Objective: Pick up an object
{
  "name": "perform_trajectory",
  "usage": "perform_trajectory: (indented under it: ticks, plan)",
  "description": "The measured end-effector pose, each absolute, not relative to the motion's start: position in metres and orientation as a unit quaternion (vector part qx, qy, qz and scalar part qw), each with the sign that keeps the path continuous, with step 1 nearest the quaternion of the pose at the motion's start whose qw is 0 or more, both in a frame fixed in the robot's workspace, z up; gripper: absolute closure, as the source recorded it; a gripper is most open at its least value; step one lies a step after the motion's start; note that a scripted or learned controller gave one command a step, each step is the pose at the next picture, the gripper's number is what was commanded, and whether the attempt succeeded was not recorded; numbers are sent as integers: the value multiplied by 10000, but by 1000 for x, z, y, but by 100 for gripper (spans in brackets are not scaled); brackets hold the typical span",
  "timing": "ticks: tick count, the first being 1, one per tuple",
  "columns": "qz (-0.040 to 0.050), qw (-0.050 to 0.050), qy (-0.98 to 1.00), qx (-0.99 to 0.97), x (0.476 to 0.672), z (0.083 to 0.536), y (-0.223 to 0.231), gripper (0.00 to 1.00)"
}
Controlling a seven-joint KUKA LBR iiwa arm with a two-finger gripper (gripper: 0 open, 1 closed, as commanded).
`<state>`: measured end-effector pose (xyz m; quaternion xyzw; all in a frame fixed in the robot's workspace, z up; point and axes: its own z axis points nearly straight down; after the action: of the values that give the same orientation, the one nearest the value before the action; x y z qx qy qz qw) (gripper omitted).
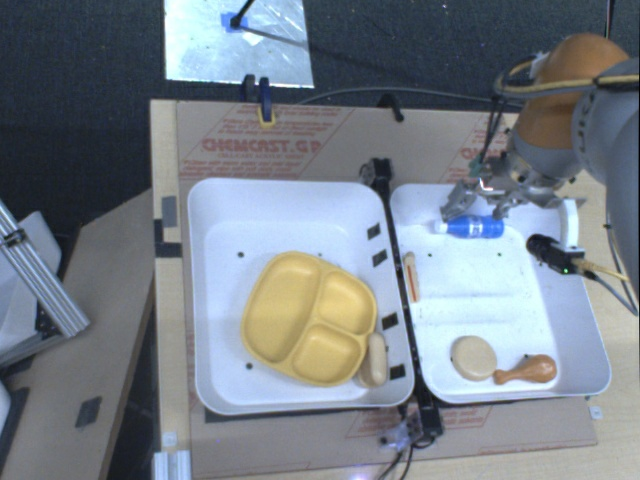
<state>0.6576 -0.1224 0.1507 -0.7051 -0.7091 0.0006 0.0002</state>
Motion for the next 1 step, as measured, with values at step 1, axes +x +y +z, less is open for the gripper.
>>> perform_trajectory:
  ticks: [1]
  plan:
    - [-14, -45, -7078, -7064, 665, 104, -133, 0]
